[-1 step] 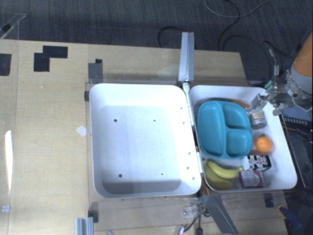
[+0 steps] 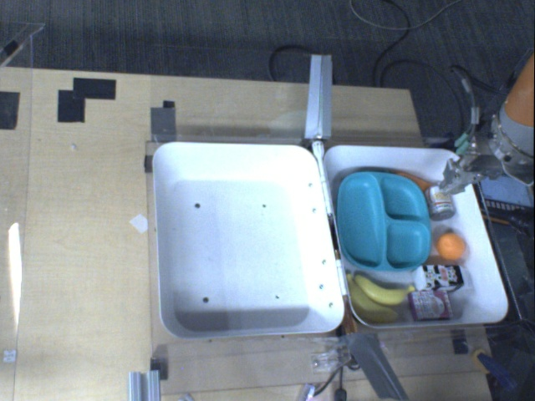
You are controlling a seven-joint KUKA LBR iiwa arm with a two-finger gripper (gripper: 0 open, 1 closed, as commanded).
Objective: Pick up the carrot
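Note:
The carrot [image 2: 415,179] is a thin orange shape lying in the right bin [image 2: 493,295], mostly hidden behind the far right edge of a teal divided tray [image 2: 383,219]. My gripper [image 2: 452,180] reaches in from the right and hangs low over the bin's far right part, just right of the carrot's visible end and above a small silver can [image 2: 442,206]. Nothing shows whether it touches the carrot.
In the right bin there are also an orange [image 2: 450,246], a banana [image 2: 376,293], a purple packet [image 2: 430,305] and a small dark box [image 2: 443,277]. The left bin [image 2: 171,249] lies beside it, with a metal post [image 2: 319,98] between the bins at the back.

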